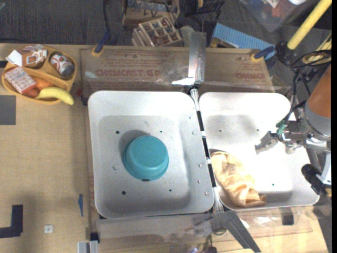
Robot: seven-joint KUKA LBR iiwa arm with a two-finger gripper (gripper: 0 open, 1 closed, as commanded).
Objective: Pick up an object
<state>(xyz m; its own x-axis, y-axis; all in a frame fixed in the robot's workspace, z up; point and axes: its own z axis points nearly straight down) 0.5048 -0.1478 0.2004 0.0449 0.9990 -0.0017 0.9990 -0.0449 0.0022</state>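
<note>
Two white bins sit side by side on a wooden bench (42, 167) with clutter behind. A teal bowl (146, 157) lies upside down in the left bin (105, 115); a crumpled tan cloth (237, 181) lies in the right bin (237, 107), at its near-left corner. The gripper (268, 141) hovers above the right bin, apart from the cloth; I cannot tell how its jaws stand.

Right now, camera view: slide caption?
Hand over the right bin; teal bowl upside down in the left bin, yellow cloth right.

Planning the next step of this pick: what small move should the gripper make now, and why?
Probably shift toward the bin's near-left corner and lower over the crumpled yellow cloth. The gripper hangs above bare floor of the right bin, apart from the cloth, which is the closest thing; the teal bowl sits in the other bin.
</note>
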